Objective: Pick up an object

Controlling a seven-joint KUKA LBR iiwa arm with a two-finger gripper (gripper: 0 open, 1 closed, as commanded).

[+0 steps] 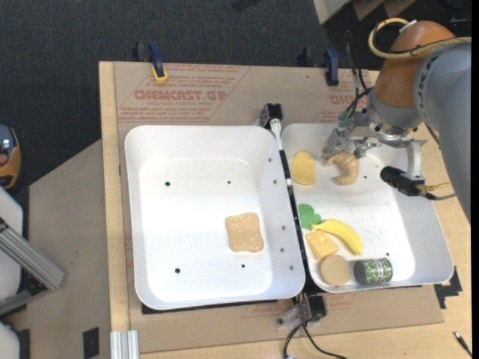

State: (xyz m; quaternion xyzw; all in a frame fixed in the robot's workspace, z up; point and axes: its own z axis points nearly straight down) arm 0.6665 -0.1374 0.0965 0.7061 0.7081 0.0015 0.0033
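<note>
One tan, curved croissant lay in the right bin just right of a yellow lemon, directly under the gripper, jaw state indeterminable; both white bins sat on brown cardboard over dark carpet.

Brown cardboard-covered bench, red lettering along its far edge, bearing two shallow white plastic bins: one well left of the gripper, the other directly under it, walls touching
</note>
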